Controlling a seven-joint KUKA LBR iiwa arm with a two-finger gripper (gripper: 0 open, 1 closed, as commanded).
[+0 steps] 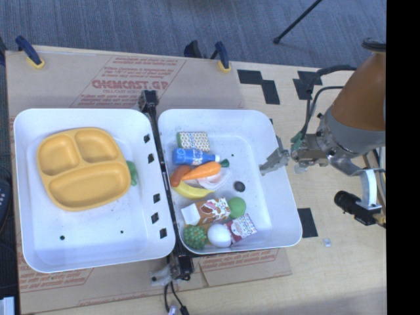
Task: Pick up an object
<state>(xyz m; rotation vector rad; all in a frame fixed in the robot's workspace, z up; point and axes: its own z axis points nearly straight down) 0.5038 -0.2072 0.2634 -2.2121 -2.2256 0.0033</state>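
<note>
The surface (216,90) carries two white bins side by side. The left bin (85,248), the one far from the gripper, holds a yellow divided plate (82,168) with something green peeking out at its edge. The right bin (275,209), the one next to the arm, holds all the small items in a cluster along the side away from the gripper.

The gripper (272,161) hangs at the arm-side rim of the right bin, just over the wall, and nothing is between its fingers. At this size I cannot tell whether they are spread or pressed together. As I judge it, the task is at its start: no object is lifted, none is touched, and the whole reach, descent, grasp and lift remain to be done.

The candidate objects all lie beyond the gripper, further into the bin. A small dark round piece (239,186) on the bin floor lies nearest to it. Past that lie the carrot (200,171), the banana (190,190) beneath it, and the blue bottle (193,156). Towards the near corner are the green ball (236,207), the white egg (219,236) and the broccoli (194,235).
</note>
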